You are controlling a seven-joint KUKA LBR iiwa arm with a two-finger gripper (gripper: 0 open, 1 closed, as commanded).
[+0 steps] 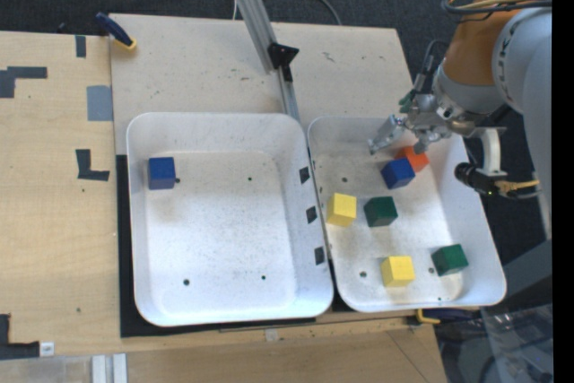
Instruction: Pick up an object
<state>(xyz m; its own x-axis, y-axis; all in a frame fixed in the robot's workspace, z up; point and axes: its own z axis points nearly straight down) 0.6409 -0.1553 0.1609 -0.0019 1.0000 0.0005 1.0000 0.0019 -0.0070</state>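
The right bin (466,282) holds a blue cube (397,173) with an orange cube (416,160) tucked behind it, two yellow cubes (342,209) (397,270) and two green cubes (380,211) (449,259). A lone blue cube (161,172) lies at the left side of the left bin (215,282). My gripper (405,133) hangs over the upper part of the right bin, just above the blue and orange cubes. Its fingers are spread apart and nothing sits between them.
A slanted metal rail (256,9) runs from the top of the view down to the gap between the bins. A blue and yellow clamp (116,30) lies on the board at upper left. Cables loop around the arm's orange band (480,22).
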